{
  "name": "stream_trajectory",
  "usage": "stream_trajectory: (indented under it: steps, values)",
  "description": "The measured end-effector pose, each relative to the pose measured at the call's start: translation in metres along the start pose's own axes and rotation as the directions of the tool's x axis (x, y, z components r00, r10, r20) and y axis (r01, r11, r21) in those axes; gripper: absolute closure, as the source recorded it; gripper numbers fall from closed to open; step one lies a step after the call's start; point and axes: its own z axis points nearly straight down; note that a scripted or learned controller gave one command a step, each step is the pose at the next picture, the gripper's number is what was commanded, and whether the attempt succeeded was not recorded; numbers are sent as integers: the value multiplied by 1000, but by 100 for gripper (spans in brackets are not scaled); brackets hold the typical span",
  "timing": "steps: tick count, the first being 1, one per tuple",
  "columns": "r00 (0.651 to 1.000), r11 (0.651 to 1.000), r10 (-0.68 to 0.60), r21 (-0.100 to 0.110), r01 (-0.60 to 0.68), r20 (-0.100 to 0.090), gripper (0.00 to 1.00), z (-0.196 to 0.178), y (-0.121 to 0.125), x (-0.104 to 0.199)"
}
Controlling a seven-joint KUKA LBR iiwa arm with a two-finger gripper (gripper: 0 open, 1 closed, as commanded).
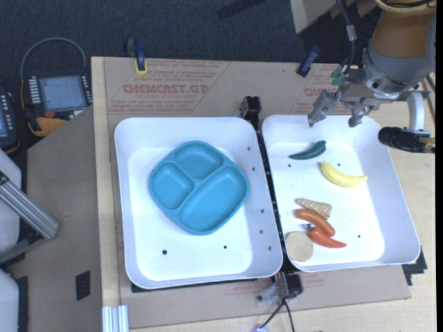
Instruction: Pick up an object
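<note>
Arm cut off by the top and right edges; only the orange band and wrist are seen. Two white bins are set on a cardboard-covered bench over dark carpet. Left bin (131, 185): blue divided plate (199, 185). Right bin (394, 206): green pepper (308, 151), yellow banana (342, 176), red sausage (315, 220), red chili (325, 238), tan pieces beside them. Gripper (338, 113) is held over the right bin's far rim, fingers spread apart, nothing between them, above the pepper and apart from it.
</note>
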Motion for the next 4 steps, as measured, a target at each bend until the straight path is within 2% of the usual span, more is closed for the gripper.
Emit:
stream_trajectory:
  steps: [1, 2, 3, 4]
  values:
    - [1000, 1000, -2, -14, 2, 1, 0, -8, 2, 0]
    - [1000, 1000, -1, -8, 1, 1, 0, 48, 5, -9]
    - [1000, 1000, -1, -11, 1, 1, 0, 90, 5, -9]
    - [1000, 1000, -1, -8, 1, 1, 0, 153, 0, -9]
